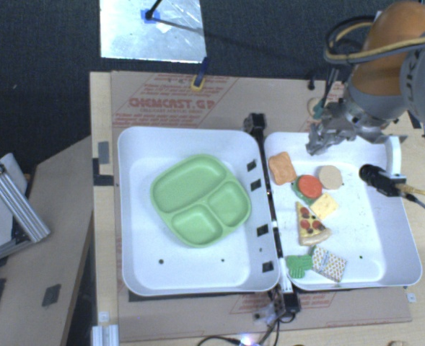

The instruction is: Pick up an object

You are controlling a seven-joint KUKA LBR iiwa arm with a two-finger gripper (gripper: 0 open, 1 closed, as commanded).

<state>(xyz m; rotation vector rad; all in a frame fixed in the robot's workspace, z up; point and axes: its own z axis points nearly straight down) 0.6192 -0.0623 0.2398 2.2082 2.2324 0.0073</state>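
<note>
No single target is designated; the candidates are the toy food pieces in the right bin (400,265). Nearest the gripper (320,145) lie a toast slice (282,168) and a round beige piece (330,176), probably a bun or biscuit. A tomato slice (309,187) sits between them, slightly nearer the camera, just beside or touching the beige piece. Next come a yellow cheese wedge (325,206) and a pizza slice (311,225), which appear to touch. At the near end, a green leafy piece (298,265) lies against the left wall with a checkered wafer (330,264) just beside it.

The pieces are bunched along the left half of the bin, well apart from its right wall. The shallow walls presumably keep loose pieces within reach. Judged from this layout, the toast slice has the fewest neighbours on its far side and suits a descent from above.

The gripper is over the far left part of the right bin, just beyond the toast slice, pointing down. Nothing is seen pinched in it. Whether it is spread or pressed together cannot be determined, as it reads as one dark grey mass. Its height above the bin floor is also unclear.

The arm (396,56) is cut off at the right edge. The left bin (136,265) carries a green divided plate (201,200). Both bins rest on printed cardboard (169,99) on the desk (60,186)
</note>
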